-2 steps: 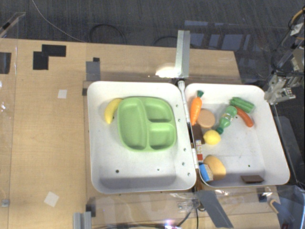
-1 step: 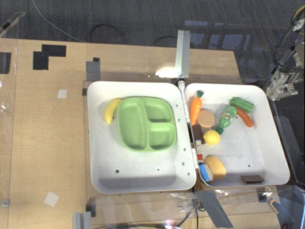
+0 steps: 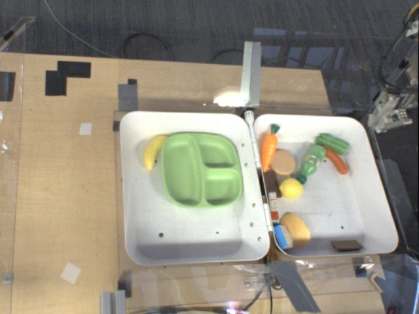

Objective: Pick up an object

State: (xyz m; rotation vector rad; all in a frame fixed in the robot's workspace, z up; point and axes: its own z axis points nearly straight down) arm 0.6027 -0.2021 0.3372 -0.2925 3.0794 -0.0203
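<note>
Operator: Bins, please. What do you see in each?

Spotter: You have two white bins side by side on the desk (image 3: 59, 195). In the left bin (image 3: 190, 231) a green divided plate (image 3: 200, 169) lies near the middle, and a banana (image 3: 154, 150) touches its left rim.

Operator: And the other one?

Spotter: The right bin (image 3: 340, 201) holds the smaller pieces. A carrot (image 3: 269, 149) lies near its left wall with the leafy end toward the back. A tan round piece (image 3: 283, 163) sits just beside it, and a lemon (image 3: 291, 188) is in front of that. A green bottle (image 3: 310, 163) lies tilted next to them. Toward the back right, a green vegetable (image 3: 332, 142) touches an orange-red piece (image 3: 338, 162). At the front left there is a yellow-brown lump (image 3: 296, 226) against a blue item (image 3: 281, 236). A brown block (image 3: 346, 245) lies apart from them by the front wall.

Operator: Where is the tool?

Spotter: Your tool (image 3: 391, 113) hangs at the right edge of the view, outside the right bin's far corner and well apart from every piece. It is too small and cluttered there, so you cannot tell whether it is released or clenched. Nothing shows in its grasp.
</note>
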